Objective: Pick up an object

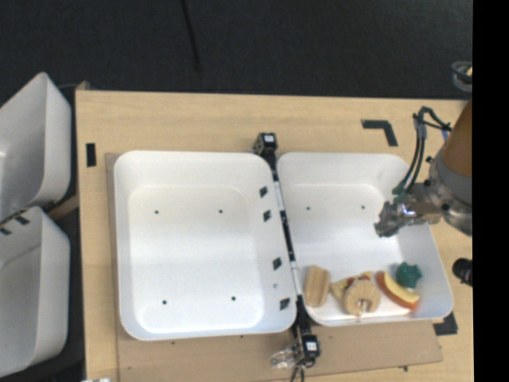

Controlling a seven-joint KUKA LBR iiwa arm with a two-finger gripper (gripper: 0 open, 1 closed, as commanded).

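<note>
The gripper (387,223) hangs over the right bin (334,173), near its right wall; how its jaws stand I cannot tell; along the bin's near edge lie a wooden block (316,285), tan pieces (355,293), an apple slice (396,290) and a green toy (409,274).

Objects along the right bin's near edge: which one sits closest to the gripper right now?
The small green piece, at the right end of the row, just below the gripper. The red-and-cream slice beside it lies lower; the tan wooden pieces lie farther left.
</note>
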